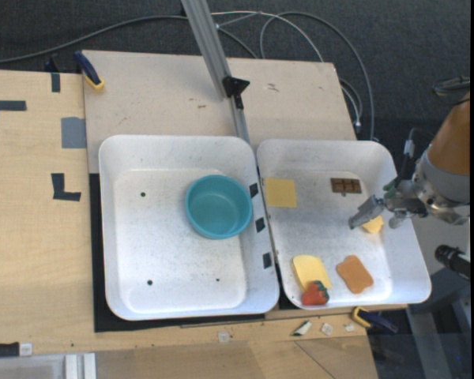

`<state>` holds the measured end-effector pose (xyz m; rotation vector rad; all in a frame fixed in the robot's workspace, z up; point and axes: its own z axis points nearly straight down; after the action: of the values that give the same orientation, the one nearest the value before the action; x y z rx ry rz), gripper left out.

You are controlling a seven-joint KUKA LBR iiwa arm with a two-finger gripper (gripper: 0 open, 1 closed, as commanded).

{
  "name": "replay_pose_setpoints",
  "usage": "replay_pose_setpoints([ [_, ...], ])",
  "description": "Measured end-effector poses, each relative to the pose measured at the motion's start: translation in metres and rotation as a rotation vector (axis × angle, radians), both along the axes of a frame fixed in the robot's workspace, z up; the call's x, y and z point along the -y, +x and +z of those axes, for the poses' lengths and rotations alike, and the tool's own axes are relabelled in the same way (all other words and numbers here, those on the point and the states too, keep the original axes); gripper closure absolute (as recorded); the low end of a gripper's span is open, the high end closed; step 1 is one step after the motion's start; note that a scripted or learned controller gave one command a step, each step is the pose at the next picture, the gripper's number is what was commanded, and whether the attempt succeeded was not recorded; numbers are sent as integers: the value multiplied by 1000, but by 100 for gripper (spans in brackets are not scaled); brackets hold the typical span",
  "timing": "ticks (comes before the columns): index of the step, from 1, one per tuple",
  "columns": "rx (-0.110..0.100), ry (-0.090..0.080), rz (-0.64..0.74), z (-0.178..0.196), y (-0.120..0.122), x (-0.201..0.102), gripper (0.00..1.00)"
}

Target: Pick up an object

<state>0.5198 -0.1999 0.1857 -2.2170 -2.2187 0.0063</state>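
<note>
My gripper hangs over the right side of the right bin, open, its two fingers spread apart. A small yellow chunk lies on the bin floor just below and between the fingers, and they are not closed on it. Elsewhere in this bin are a flat yellow square, a brown chocolate piece, an orange-brown slice, a yellow wedge and a red strawberry touching it.
The left bin holds a teal bowl near its right wall. A slanted metal pole rises from behind the bins. Cables run across the dark floor at the back.
</note>
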Motion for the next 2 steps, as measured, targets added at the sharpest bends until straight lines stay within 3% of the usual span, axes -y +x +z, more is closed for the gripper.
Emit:
replay_pose_setpoints([
  [2,7,-3,1,-97,-2,6,0],
])
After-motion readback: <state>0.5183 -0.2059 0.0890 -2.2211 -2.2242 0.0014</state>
